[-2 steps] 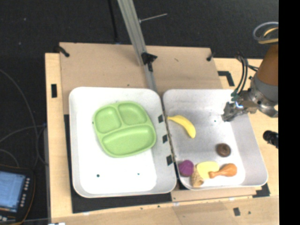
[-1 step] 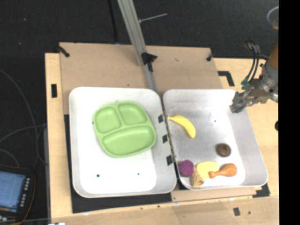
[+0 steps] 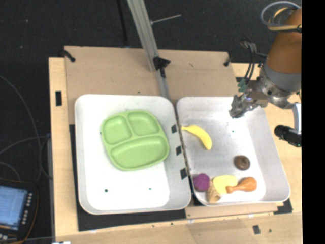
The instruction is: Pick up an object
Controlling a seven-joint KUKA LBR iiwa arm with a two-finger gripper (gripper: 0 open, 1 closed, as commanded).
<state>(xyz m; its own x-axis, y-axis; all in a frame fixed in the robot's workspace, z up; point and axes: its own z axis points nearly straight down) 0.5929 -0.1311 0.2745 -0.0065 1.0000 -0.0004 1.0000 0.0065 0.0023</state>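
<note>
In the right bin (image 3: 223,111) lie a yellow banana (image 3: 198,135), a brown chocolate doughnut (image 3: 241,162), a purple round fruit (image 3: 201,181), a yellow wedge (image 3: 222,183) and an orange-brown drumstick shape (image 3: 242,186). My gripper (image 3: 238,109) hangs over the bin's far right part, pointing down, well above and to the right of the banana. Nothing shows between its fingers.
The left bin (image 3: 91,187) holds a green divided plate (image 3: 134,139). A slanted metal pole (image 3: 144,32) rises behind the two bins. A black knob (image 3: 287,134) juts in past the right bin's edge. A small screen (image 3: 15,205) sits at the lower left, off the bench.
</note>
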